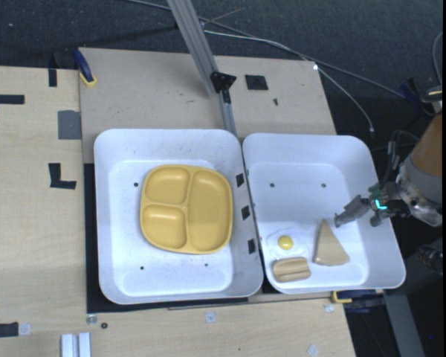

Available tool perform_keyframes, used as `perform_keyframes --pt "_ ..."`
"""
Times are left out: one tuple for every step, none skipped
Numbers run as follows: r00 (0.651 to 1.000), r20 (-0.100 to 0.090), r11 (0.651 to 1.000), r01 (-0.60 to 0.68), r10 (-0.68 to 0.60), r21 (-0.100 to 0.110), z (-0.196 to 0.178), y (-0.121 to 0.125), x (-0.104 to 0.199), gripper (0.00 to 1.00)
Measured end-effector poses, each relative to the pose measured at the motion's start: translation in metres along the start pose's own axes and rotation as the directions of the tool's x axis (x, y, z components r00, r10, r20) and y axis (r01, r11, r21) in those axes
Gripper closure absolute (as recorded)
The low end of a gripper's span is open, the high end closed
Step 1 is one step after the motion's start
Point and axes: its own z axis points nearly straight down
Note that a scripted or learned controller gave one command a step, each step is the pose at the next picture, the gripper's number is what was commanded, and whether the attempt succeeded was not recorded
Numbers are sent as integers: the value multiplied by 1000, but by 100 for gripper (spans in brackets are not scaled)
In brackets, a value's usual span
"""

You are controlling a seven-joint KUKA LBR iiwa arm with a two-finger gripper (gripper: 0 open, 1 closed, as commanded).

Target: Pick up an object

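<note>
Jaws (351,213) above right bin (312,155), near tan wedge (329,247)

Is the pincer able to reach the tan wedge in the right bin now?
Probably yes: the pincer hangs just above the tan wedge, and nothing lies between them.

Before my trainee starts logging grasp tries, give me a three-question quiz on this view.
1. True or false: the yellow divided plate lies in the right bin.
2. Which item lies nearest the tool? A) fried egg B) tan wedge C) bread roll
3. Fill in: the left bin holds ___ item(s).

Key: 1 false; 2 B; 3 one.
</note>
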Motion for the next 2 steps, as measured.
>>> perform_keyframes --pt "1000 0 1000 0 0 -1 0 0 0 0" --pt "1000 -1 1000 1 -1 3 58 8 4 0"
